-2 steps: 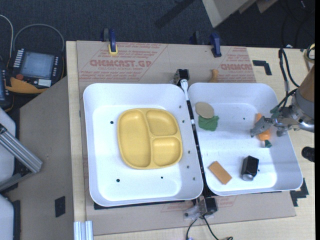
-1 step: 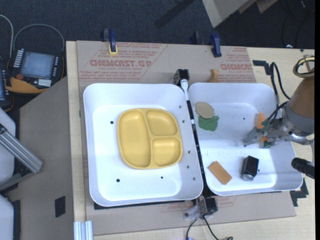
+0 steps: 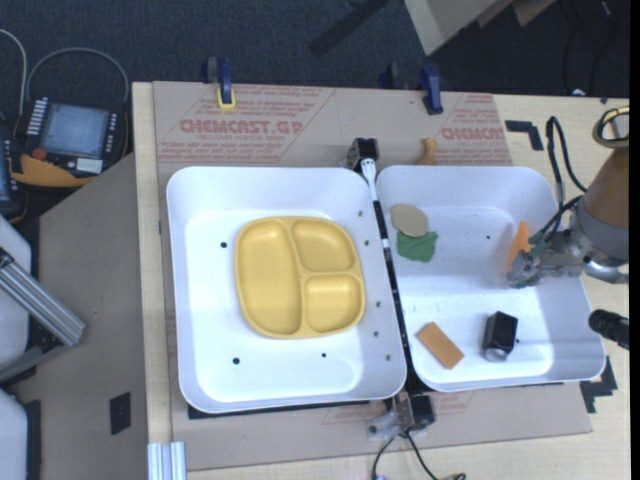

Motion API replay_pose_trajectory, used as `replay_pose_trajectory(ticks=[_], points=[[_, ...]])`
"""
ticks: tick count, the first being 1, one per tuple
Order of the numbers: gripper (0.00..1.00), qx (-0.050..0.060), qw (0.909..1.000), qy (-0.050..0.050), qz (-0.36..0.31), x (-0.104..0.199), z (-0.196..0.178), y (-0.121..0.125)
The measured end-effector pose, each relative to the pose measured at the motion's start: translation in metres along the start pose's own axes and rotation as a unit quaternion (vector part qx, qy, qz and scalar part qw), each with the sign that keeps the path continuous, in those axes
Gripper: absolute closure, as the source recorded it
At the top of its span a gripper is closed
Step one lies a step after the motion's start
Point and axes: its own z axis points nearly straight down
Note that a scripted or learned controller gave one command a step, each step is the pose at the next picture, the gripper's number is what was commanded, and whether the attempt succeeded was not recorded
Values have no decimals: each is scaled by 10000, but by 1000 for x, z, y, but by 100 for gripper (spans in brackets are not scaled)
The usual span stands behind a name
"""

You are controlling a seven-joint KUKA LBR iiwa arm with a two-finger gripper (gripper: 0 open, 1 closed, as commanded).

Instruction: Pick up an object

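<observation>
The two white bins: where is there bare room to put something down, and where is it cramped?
In the left bin, bare white floor rings the yellow divided plate, widest along the near edge. In the right bin, the middle is free, between the green piece, the tan block and the black object. It is crowded at the right wall, where the pincer sits by an orange piece.

Bright, even light falls from overhead, and both white bins [image 3: 190,298] glare almost to blown-out, their inner walls losing detail. Shadows are soft and short, hugging the yellow tray [image 3: 300,275] and small items. The dark floor beyond the worktop [image 3: 320,118] stays dim. Focus is slightly soft throughout, with mild grain.
</observation>
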Motion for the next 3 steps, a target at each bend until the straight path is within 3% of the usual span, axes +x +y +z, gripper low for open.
replay_pose_trajectory(ticks=[2, 3], points=[[100, -31, 10000, -9, -13, 9, -124, 7], [100, -5, 10000, -2, -8, 9, -124, 8]])
